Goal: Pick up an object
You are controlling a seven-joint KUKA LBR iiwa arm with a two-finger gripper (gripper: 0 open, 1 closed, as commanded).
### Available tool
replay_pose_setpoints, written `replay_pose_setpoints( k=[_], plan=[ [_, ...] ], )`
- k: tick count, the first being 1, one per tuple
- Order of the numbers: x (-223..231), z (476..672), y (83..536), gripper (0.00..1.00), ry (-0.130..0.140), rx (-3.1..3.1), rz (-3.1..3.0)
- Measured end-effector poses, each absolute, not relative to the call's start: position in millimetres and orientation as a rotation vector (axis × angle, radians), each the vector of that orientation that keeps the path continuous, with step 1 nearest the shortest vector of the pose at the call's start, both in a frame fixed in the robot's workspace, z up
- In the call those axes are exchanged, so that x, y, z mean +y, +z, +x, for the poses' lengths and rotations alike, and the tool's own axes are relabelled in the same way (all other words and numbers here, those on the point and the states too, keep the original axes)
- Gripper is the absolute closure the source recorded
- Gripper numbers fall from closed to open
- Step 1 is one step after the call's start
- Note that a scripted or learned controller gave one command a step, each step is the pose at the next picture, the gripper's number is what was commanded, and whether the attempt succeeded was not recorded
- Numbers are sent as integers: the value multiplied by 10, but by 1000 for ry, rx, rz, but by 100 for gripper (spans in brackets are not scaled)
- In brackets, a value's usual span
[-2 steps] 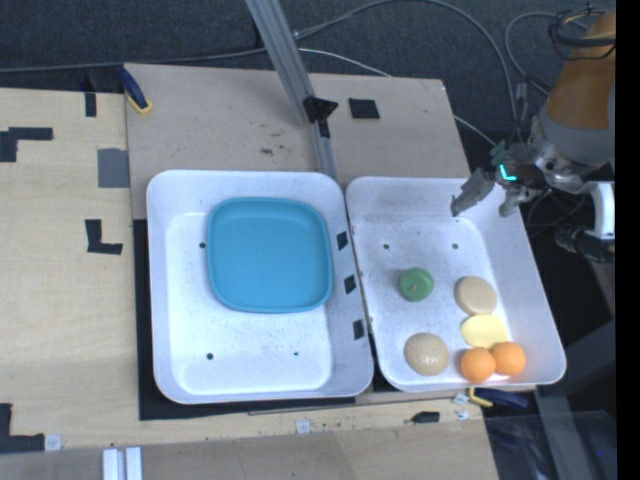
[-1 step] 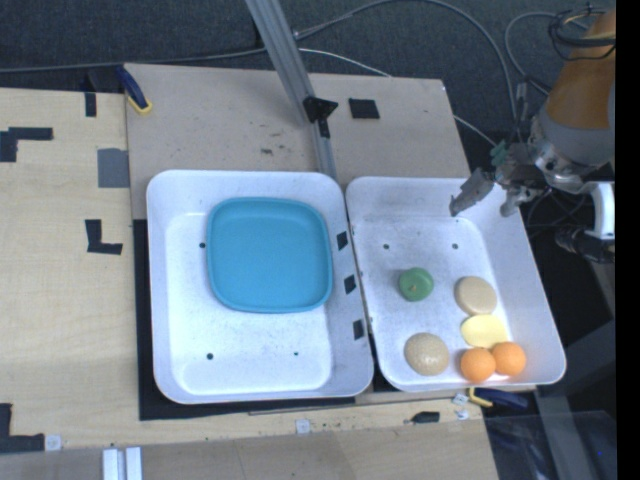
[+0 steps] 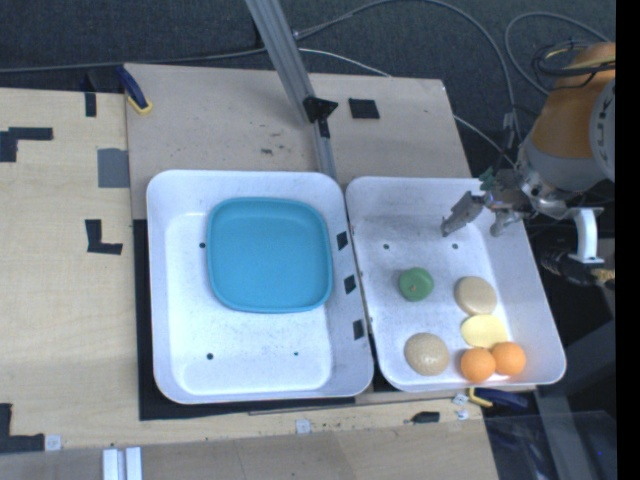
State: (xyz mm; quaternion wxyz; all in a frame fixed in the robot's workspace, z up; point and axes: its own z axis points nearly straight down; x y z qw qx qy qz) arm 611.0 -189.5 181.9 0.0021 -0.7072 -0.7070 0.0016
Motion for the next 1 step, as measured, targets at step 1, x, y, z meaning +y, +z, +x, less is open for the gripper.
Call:
replay_pose_setpoints(
  k=[1],
  plan=[
    [-1846, 6102, 1190, 0, 5, -2219, -2217]
  ],
)
